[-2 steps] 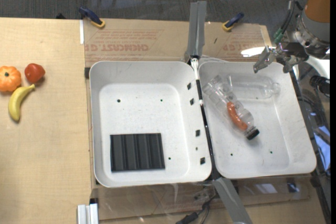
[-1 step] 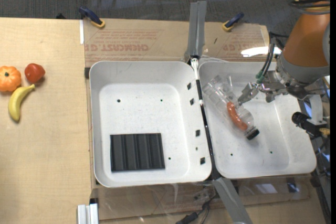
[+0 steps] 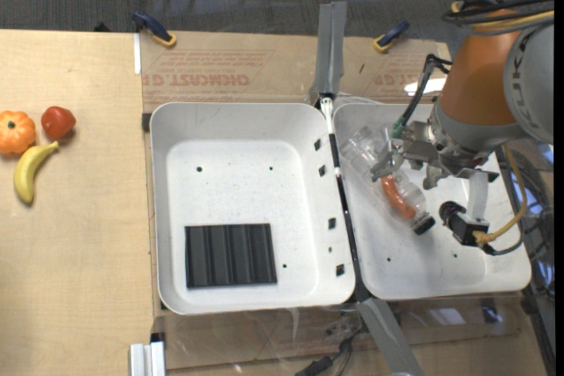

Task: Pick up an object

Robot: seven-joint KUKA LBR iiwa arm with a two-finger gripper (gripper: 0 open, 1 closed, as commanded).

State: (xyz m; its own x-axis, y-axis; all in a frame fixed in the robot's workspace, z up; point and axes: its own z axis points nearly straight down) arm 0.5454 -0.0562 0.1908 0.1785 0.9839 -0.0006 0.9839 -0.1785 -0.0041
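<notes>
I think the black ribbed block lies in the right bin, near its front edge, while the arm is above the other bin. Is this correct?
Not quite. In the camera view the black ribbed block lies in the left bin, not the right one, near its front edge. The arm is above the other bin, the right bin, as you say.

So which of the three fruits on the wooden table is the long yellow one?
The banana. It is long, curved and yellow, lying below the other two. The orange fruit and the red fruit beside it are both round.
</notes>
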